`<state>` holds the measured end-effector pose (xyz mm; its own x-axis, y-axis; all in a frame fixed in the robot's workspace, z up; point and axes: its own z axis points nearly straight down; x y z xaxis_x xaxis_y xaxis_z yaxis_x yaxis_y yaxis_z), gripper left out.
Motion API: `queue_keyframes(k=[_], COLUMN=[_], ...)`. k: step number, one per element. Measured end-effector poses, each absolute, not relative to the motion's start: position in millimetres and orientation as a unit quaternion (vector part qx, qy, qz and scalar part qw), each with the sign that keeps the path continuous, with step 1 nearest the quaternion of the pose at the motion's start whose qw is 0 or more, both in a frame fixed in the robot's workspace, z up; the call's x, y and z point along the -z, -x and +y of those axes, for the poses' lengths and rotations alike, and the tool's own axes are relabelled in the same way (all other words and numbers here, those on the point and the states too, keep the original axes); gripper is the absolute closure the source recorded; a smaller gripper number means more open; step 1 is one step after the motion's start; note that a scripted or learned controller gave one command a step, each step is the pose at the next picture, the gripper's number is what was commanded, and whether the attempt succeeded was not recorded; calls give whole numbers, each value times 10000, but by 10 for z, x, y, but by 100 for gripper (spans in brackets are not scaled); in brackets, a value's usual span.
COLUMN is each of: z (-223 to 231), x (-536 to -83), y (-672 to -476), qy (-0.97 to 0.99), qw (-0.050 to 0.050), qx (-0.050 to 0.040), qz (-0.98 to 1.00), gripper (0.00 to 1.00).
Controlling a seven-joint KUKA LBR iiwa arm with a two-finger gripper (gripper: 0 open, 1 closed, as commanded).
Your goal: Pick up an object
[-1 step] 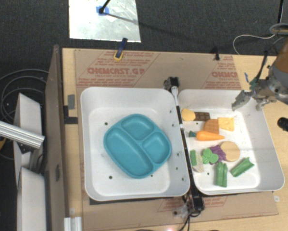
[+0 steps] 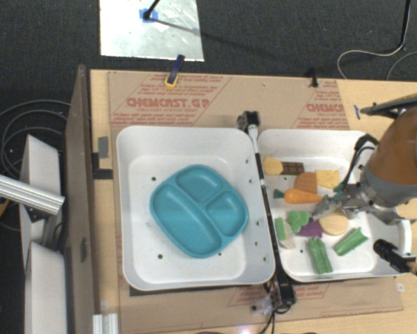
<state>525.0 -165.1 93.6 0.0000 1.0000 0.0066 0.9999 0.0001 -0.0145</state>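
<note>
1. Gripper [image 2: 331, 205] sits low over the right bin [image 2: 292, 148], at the end of the grey arm [image 2: 403, 165] with its orange band, which comes in from the right. Its tip is just right of the carrot [image 2: 303, 196] and just above the round tan piece [image 2: 334, 224]. Whether it is open or closed cannot be told, and nothing can be seen held in it.
2. Carrot: an orange toy piece lying flat in the middle of the right bin, long axis roughly left to right, with a green stub at its left end and its right end next to the gripper tip.
3. Around the carrot: above it, a yellow round piece [image 2: 272, 165], a dark brown block [image 2: 293, 167], a tan-brown piece [image 2: 306, 181] and a pale yellow piece [image 2: 327, 178]. Below it, a green leafy piece [image 2: 298, 219] and a purple piece [image 2: 309, 230]. Further below, a green stick [image 2: 319, 255] standing nearly upright in the view and a second green stick [image 2: 351, 241] lying at a slant. Below left, a pale piece [image 2: 282, 229] by the bin's left wall.
4. Left of the carrot, across the divide, the left bin [image 2: 135, 186] holds a teal divided plate [image 2: 199, 209].
5. Both bins rest on a brown cardboard sheet [image 2: 194, 99] with red print, on a bench. Beyond it lies dark carpet [image 2: 34, 47] with a shiny sheet [image 2: 151, 19] and cables [image 2: 13, 138].
</note>
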Motion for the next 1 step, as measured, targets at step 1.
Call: queue_keyframes(k=[1], z=[-1680], x=[-1101], y=[-5322], qy=[7066], qw=[-15], qx=[11], qz=[-7076], gripper=[100])
